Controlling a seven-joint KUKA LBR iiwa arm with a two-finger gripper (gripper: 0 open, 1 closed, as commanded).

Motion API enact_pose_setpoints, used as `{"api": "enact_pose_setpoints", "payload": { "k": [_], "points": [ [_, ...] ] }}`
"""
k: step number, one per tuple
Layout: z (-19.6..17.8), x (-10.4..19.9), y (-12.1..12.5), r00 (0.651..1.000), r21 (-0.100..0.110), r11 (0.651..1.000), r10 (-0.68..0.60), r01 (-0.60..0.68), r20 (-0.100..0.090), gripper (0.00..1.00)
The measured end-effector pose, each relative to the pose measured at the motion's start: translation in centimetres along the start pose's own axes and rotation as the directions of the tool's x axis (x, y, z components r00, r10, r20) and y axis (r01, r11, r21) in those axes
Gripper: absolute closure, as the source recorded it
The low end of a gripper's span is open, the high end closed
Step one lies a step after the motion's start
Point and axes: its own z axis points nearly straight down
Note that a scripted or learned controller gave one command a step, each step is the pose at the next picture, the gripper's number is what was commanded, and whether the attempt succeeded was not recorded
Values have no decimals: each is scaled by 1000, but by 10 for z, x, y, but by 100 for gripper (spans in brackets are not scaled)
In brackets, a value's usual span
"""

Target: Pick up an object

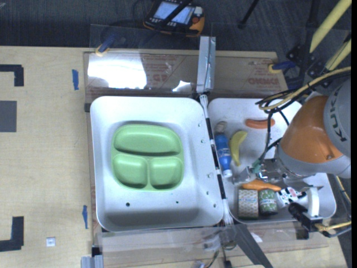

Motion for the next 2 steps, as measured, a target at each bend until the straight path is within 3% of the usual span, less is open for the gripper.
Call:
{"api": "enact_pose_setpoints", "payload": {
  "k": [1, 2],
  "points": [
    [-12, 2, 4, 1000, -9, 1000, -2, 2, -4, 100],
    [-11, 1, 4, 1000, -6, 1000, -1, 1, -2, 0]
  ]
}}
